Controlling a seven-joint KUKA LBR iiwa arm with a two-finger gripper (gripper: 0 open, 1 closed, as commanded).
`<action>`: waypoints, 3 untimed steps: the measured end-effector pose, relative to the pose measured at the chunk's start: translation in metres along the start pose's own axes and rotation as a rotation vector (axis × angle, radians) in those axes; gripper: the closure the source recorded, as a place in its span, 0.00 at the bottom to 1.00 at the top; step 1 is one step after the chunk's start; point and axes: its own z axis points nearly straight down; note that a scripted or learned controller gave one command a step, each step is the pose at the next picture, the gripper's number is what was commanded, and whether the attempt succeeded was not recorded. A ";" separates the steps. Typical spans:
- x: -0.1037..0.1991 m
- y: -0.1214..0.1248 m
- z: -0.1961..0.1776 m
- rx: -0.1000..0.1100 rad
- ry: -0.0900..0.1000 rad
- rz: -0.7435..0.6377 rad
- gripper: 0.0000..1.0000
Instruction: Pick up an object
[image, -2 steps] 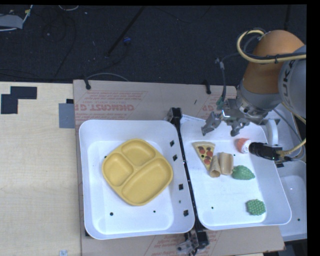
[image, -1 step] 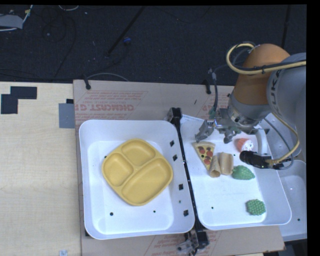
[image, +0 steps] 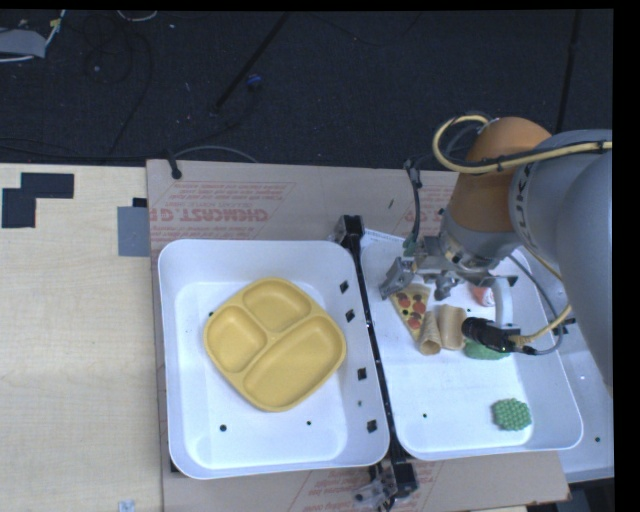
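My gripper (image: 415, 283) hangs low over the back left part of the right bin (image: 450, 440), its two fingers spread open. Just below it lies a pizza slice toy (image: 409, 306), with nothing held between the fingers. A tan rolled piece (image: 441, 328) lies right beside the slice. Further right are a dark green item (image: 487, 349) and a small red and white item (image: 484, 295), partly hidden by the wrist. A green bumpy round piece (image: 511, 413) sits alone at the bin's front right.
The left bin (image: 190, 420) holds a yellow divided plate (image: 275, 343) at its middle. A black divider (image: 366, 340) runs between the bins. The grey arm (image: 565, 230) and its cables cover the right bin's back right corner.
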 end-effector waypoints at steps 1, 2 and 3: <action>-0.001 0.000 -0.013 -0.002 0.000 0.003 1.00; -0.009 -0.004 -0.061 -0.008 -0.001 0.001 1.00; -0.010 -0.003 -0.100 -0.008 0.000 -0.002 1.00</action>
